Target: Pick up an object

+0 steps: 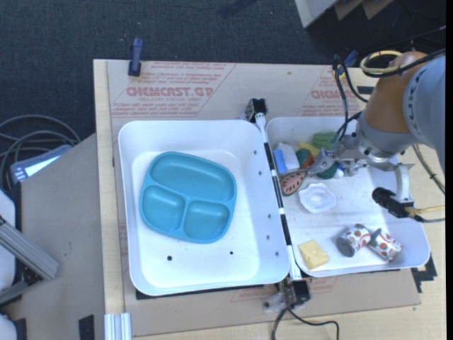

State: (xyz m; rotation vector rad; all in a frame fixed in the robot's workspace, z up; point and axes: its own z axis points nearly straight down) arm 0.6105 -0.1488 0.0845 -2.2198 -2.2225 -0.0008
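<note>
White bins sit side by side on the surface (177, 83), with the grey arm (410, 98) reaching into the right one from the frame's right.

Camera view: the left bin (134, 154) holds a blue divided plate (187, 197) at centre-left of the frame. The right bin (417, 250) carries the loose objects: a yellow block (313, 253) near its lower left corner, two red-and-white patterned cans (368, 241) lying at lower right, a clear plastic cup (316, 198) in the middle, a brown patterned piece (291, 183) against the left wall, and a blue-white item (284, 159) beside colourful toys (311, 151) at the upper left. The claw (331, 163) hangs low over those toys, just above the cup; whether it is clenched or released I cannot tell.
</note>
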